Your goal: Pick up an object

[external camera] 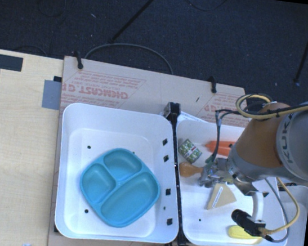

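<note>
- Your gripper (210, 177) hangs low in the right bin (196, 228); whether it is spread or pinched, you cannot tell from this angle.
- The nearest target, a tan wedge (221, 198), lies just beside it, with a small orange-brown piece (189, 169) on the other side.
- Centre over one item only before closing.
- Lift straight, clear of the divider.
</note>
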You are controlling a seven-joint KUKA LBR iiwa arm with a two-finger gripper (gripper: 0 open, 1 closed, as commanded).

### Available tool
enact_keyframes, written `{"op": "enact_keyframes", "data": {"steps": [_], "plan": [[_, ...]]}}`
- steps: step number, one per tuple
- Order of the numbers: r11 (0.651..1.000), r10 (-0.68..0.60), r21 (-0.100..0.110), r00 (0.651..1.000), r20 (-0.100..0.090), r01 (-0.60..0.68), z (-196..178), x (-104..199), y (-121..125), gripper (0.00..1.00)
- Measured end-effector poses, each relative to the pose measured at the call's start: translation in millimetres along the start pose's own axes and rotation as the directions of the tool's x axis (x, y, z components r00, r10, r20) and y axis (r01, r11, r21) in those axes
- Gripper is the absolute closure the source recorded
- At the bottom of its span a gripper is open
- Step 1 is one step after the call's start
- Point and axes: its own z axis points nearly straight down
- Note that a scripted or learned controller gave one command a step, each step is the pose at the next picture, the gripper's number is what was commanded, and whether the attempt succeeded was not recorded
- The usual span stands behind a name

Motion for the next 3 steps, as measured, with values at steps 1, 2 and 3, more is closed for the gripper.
{"op": "enact_keyframes", "data": {"steps": [1, 2, 3], "plan": [[1.0, -0.007, 0.013, 1.0, 0.005, 0.007, -44.8, 6.4, 3.7, 1.0], [1.0, -0.007, 0.012, 1.0, 0.005, 0.007, -90.9, 7.1, 13.0, 1.0], [1.0, -0.006, 0.012, 1.0, 0.005, 0.006, -133.3, 6.2, 14.2, 1.0]]}}
